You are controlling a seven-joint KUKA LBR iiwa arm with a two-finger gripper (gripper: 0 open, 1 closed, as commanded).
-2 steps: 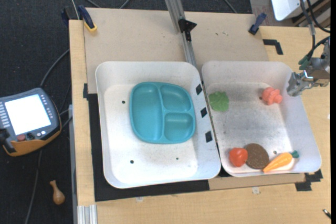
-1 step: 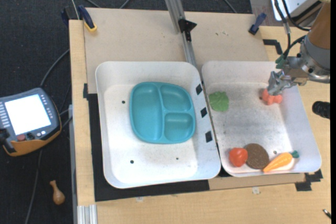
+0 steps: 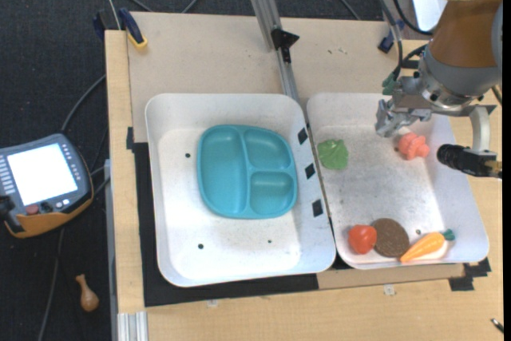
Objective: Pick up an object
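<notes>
My tool [image 3: 393, 124] low over right bin [image 3: 375, 186], just beside pink toy [image 3: 413, 146]; finger state unclear.

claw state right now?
Claw: cannot be told whether open or shut. It sits over the right white bin, beside the pink toy food piece; nothing visibly held.

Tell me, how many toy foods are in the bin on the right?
5: a green one by the left wall, a pink one beside the gripper, and a tomato, brown cookie and carrot along the near edge.
</notes>
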